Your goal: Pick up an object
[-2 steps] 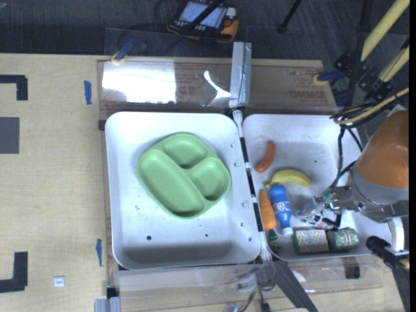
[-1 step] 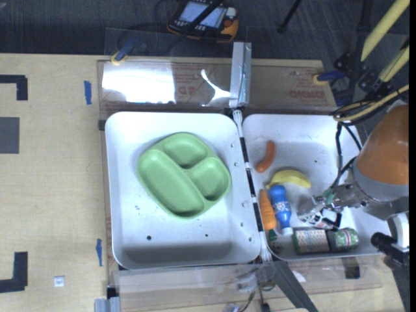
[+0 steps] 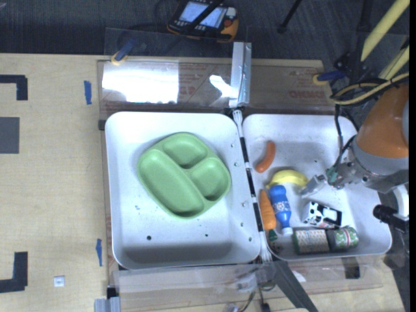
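The gripper point(image 3: 323, 179) hung low in the right bin point(image 3: 305, 130), just right of the yellow banana point(image 3: 290, 177). Whether its tips were spread or closed could not be made out, and nothing showed clamped between them, so no object was yet picked.

The risk, as I judged it, lay in crowding. A descent here might land a tip on the banana's curved, smooth skin and slide off, or shove it into the blue bottle point(image 3: 281, 207) lying just below it. That bottle looked glossy and round, likely to roll.

Further below and right of the banana lay a small black-and-white item point(image 3: 323, 214), flat and irregular, and beyond it a cylindrical can point(image 3: 324, 239) on its side against the bin's near wall. An orange carrot-shaped piece point(image 3: 267, 210) lay below-left of the banana, a sausage-like one point(image 3: 265, 155) above-left.

Far left of the banana, the left bin point(image 3: 130, 135) held a matte green divided plate point(image 3: 184, 173).
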{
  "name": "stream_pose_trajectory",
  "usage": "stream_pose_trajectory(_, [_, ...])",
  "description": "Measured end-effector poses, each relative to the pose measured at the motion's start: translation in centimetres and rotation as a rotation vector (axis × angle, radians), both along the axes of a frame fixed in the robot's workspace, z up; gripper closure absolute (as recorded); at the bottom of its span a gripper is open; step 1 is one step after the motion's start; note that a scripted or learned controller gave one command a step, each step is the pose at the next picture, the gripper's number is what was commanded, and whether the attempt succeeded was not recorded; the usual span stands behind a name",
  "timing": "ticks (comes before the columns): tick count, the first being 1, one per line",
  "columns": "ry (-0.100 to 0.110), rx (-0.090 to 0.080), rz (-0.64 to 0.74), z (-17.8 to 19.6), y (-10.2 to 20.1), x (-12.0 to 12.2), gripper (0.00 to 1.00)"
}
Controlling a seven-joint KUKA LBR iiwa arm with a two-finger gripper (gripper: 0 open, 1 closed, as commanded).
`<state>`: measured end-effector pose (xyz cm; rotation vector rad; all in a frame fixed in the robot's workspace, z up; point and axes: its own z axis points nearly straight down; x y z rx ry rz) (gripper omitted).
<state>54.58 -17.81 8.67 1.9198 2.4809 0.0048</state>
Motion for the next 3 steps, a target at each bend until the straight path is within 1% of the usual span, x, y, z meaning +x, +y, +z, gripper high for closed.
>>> stream_pose_trajectory(1, [-0.002, 0.000, 0.006, 0.0, 5.8, 3.4, 0.00])
stream_pose_trajectory(2, [-0.008, -0.001, 0.006, 1.2, 5.8, 3.6, 1.00])
stream_pose_trajectory(3, [0.004, 0.000, 0.084, 9.8, 10.7, 3.8, 1.00])
